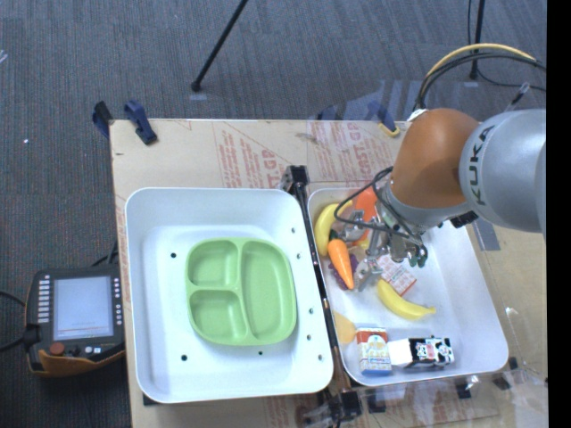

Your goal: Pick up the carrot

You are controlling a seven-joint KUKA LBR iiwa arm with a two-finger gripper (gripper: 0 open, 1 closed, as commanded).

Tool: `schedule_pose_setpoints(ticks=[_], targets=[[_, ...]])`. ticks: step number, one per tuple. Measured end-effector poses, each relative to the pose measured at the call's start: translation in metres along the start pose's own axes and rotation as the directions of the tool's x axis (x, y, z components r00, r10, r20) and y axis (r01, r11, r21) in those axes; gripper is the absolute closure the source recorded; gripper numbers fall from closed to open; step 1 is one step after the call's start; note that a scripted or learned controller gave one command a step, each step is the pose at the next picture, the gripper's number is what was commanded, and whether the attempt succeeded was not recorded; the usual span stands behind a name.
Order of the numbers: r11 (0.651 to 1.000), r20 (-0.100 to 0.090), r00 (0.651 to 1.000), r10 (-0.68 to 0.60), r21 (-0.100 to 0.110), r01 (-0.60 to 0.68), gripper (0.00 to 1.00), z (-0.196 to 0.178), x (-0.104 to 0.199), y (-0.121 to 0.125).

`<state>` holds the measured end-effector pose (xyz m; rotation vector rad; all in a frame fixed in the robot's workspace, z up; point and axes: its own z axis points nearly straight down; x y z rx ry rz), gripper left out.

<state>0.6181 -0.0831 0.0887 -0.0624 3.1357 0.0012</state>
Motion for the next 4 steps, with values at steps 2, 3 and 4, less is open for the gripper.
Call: schedule_pose_setpoints(ticks=[2, 3, 4], targets=[[0.926, -0.005, 0.926, 0.378, 0.002, -0.378, 0.0, 0.001, -0.012, -0.005], [0.928, 0.0, 0.928, 0.372, 0.0, -0.372, 1.0, -0.012, -0.015, -0.003], [0.768, 0.0, 0.768, 0.64, -0.001, -0.64, 1.0, -0.101, -0.013, 0.099]])
